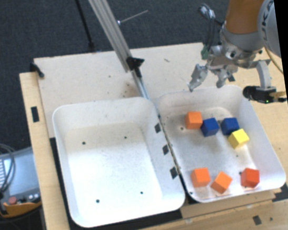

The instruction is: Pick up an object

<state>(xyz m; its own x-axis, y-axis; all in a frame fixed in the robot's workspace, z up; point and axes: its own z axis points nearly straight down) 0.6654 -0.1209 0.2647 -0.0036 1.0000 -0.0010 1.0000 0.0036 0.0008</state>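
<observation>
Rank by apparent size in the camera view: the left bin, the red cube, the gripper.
1. Left bin, by far the largest.
2. Gripper, smaller.
3. Red cube, smallest, though the gripper sits higher, nearer the camera, so that gap is unsure.

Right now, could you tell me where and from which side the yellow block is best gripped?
Judging by this view, take the yellow block from above, across its left and right faces. A blue block sits close against its upper edge and the bin wall is near its right, so the gap there looks tight.

Left bin (pixel 73 143) open across its floor, right bin (pixel 261 138) crowded by cubes in two clusters, bare strip between them, slanted rail (pixel 113 31) over the back edge.
</observation>
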